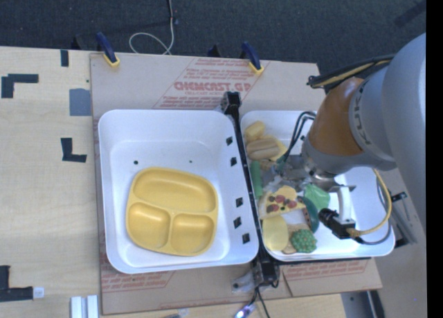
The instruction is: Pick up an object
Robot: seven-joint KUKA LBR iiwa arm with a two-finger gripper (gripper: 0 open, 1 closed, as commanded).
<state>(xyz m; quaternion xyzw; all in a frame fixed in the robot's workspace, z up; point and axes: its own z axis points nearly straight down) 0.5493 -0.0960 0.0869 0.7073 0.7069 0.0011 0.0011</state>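
Note:
The right bin point(374, 202) holds several toy foods. A tan bread piece point(263, 148) and a yellow piece point(255, 130) lie at its far left. A pizza slice with red dots point(279, 202) sits in the middle, and a green broccoli point(303, 242) and a pale yellow piece point(275, 232) lie near the front wall. My gripper point(309, 186) reaches down into this bin below the orange wrist band, just right of the pizza slice. A green object point(317, 196) sits right at the gripper; I cannot see whether it is held.
The left bin point(118, 136) holds a yellow divided tray point(172, 209). A black divider point(239, 171) runs between the bins. The arm's grey body point(398, 109) covers the right bin's far right part. A black and yellow cable point(360, 230) loops over its right front.

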